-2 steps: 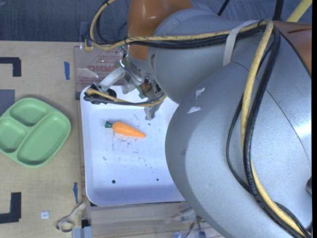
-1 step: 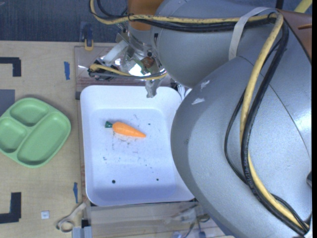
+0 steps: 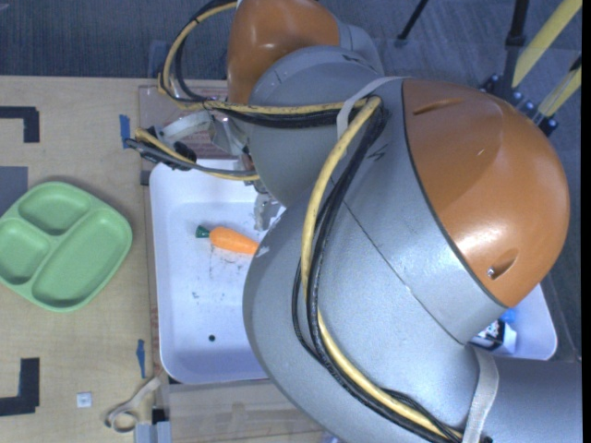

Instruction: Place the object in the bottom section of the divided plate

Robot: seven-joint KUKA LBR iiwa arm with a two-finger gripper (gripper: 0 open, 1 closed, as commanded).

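Item: carrot (image 3: 229, 240), orange with a green top, lying on the floor of the white bin (image 3: 185, 340), just left of the gripper (image 3: 266, 212) and close under it. Gripper: largely hidden by the arm; state cannot be told. Green divided plate (image 3: 63, 245): well to the gripper's left, outside the bin. Step judged: pick-up. Next: secure the carrot, lift, carry left.

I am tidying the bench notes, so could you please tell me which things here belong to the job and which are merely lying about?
Belonging to the job:
carrot
green divided plate
gripper

Lying about:
white bin
scissors
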